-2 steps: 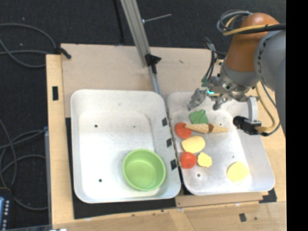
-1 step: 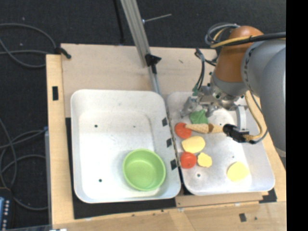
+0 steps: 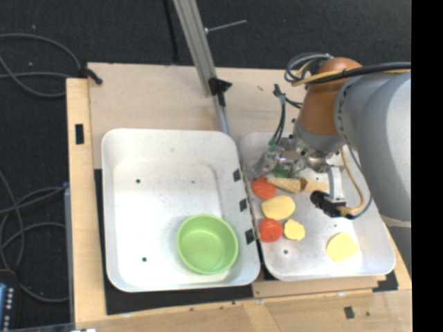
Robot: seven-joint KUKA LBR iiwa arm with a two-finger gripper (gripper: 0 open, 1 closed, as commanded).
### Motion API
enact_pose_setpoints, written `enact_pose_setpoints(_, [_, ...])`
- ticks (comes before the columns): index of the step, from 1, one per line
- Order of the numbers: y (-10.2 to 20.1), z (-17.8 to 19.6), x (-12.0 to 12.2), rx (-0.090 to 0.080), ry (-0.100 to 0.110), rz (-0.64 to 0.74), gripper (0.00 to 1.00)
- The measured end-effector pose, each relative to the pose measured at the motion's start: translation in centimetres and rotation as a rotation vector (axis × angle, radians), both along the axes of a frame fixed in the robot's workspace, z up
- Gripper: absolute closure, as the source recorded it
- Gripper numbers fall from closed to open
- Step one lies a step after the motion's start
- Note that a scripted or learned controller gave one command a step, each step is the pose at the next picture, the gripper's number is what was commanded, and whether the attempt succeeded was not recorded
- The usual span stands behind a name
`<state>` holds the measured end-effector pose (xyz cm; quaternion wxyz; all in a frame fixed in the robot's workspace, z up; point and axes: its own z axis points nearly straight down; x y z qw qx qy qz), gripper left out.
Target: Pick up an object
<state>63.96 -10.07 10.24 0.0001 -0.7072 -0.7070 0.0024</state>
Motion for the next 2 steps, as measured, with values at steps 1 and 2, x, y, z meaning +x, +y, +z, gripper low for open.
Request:
enact_pose_setpoints(1, [0.0,1.4,0.2,0.002,-0.007,0.0,1.0])
enact_pose_setpoints(2, [-0.4,6.0,-0.2,0.003,-0.009,-0.001,1.0])
